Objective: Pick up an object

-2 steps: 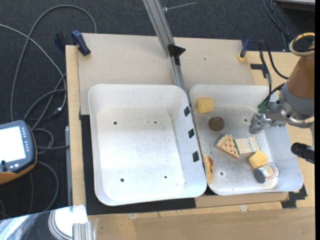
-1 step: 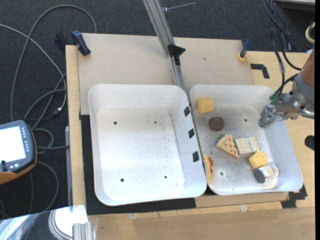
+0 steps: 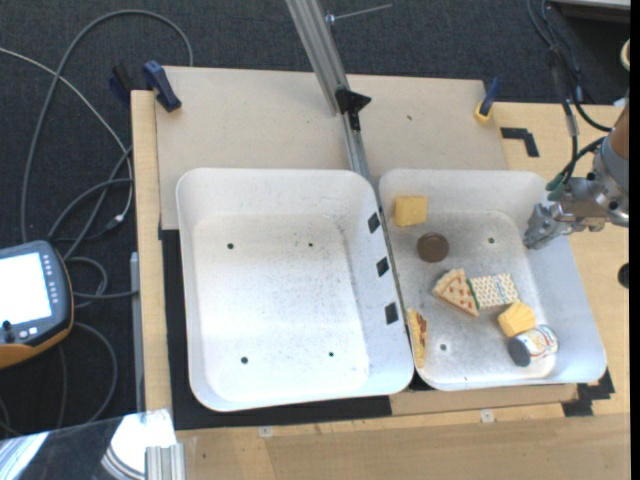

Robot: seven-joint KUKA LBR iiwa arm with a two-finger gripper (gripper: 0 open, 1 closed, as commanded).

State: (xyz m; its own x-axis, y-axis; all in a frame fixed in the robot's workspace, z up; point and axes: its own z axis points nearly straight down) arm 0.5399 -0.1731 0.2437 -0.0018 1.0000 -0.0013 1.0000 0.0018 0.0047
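Beside the right bin's (image 3: 590, 318) rim, the gripper's (image 3: 540, 230) state stayed unclear; the brown puck (image 3: 432, 247) looked rigid, graspable across its sides.

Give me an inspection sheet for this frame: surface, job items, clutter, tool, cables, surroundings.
Surface: wooden bench with a pale board clamped at the rear by a blue clamp; left bin and right bin sit side by side.
Job items: all in the right bin: yellow block, brown disc, pizza-slice toy, patterned cracker-like piece, second yellow block, small jar on its side, orange piece at the divider.
Clutter: nothing seen.
Tool: tool over the right bin's right rim, apart from every item; nothing seen in it.
Cables: loose cables on the floor at left; cable running to the arm.
Surroundings: teach pendant at left; metal pole at rear.
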